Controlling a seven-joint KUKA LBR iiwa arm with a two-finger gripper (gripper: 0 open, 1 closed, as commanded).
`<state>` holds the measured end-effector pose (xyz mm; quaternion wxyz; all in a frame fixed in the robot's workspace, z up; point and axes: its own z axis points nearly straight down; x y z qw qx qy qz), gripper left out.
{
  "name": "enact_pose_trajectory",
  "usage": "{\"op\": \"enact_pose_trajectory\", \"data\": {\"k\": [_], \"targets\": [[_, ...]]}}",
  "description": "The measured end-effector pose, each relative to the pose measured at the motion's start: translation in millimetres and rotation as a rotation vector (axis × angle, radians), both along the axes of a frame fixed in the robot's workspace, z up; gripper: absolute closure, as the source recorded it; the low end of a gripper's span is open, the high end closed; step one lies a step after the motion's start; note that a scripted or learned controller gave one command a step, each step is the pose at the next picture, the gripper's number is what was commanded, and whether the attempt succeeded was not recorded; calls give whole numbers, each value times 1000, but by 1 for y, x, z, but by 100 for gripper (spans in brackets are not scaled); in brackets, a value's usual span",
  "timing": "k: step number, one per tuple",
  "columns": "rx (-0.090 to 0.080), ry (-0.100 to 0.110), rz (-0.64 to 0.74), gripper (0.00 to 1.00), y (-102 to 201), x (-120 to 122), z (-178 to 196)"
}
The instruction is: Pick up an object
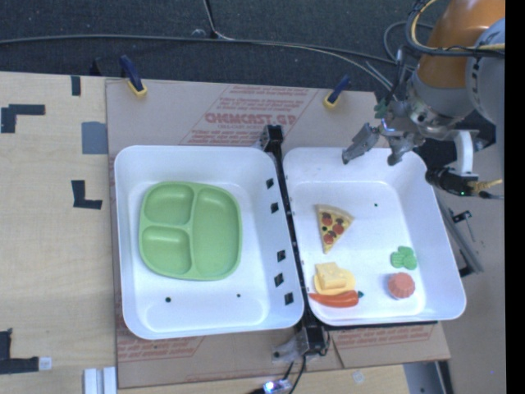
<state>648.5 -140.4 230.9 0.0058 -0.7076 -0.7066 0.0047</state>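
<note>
My fingers spread apart, nothing between them, hovering over far edge of right bin. In that bin: pizza slice mid-floor, yellow cheese wedge touching red chili pepper at near wall, green broccoli piece just above pinkish round piece. Left bin holds green divided plate.

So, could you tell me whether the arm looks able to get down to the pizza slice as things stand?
Probably yes. The end effector hovers open over the right bin's far rim, and the pizza slice lies alone on bare bin floor, apart from the other toys, with nothing over it.
</note>
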Motion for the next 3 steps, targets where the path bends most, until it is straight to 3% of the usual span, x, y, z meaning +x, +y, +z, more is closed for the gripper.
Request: {"op": "enact_pose_trajectory", "data": {"k": [1, 3], "targets": [[-2, -13, 3, 0, 0, 3, 8], [-2, -8, 3, 0, 9, -5, -104]]}}
